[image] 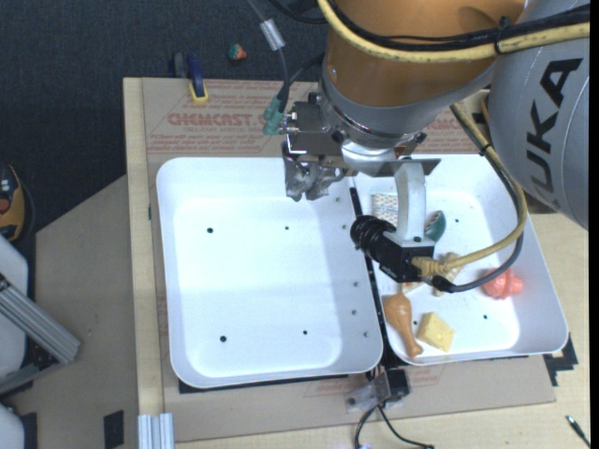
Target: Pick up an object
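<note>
We are judging the pick as not yet made: the gripper (307, 178) is hanging low over the far right corner of the left bin (187, 251), close to the wall it shares with the right bin (547, 321), and we are seeing nothing carried under it. Whether the claw is standing apart or together we cannot tell, since the arm's (421, 36) bulk and the shadow are hiding that. The left bin is showing us its bare white floor with a few small dark dots. Everything worth picking is lying in the right bin: a pink object (504, 284) near the right wall, a yellow wedge (435, 331) near the front edge, a tan drumstick-shaped toy (400, 318) just beside the wedge, and a small teal object (435, 223) farther back. A black hose (382, 245) from the arm is trailing across that bin. We are reckoning that the whole job remains: crossing to the right bin, closing on one item, and lifting.
</note>
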`<action>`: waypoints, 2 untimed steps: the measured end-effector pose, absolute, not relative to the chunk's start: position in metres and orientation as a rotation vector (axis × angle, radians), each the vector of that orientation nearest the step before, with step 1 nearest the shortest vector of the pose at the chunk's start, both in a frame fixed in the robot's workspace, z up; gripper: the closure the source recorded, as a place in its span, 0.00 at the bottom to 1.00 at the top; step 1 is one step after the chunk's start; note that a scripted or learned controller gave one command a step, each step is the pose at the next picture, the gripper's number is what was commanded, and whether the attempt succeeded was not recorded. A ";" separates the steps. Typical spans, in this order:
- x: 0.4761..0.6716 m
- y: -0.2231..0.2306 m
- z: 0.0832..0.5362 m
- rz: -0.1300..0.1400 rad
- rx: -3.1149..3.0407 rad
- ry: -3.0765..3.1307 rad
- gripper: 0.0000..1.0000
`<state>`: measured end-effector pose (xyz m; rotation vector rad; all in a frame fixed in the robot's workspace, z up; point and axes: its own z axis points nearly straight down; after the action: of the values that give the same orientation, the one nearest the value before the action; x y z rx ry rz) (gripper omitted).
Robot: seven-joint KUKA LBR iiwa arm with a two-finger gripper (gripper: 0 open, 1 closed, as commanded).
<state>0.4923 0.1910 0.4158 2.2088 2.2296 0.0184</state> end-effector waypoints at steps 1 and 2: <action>0.478 0.227 0.544 0.027 2.210 2.226 1.00; 0.478 0.224 0.425 -0.020 2.226 2.223 1.00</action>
<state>0.4780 0.2243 0.4252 2.2258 2.2231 -0.0202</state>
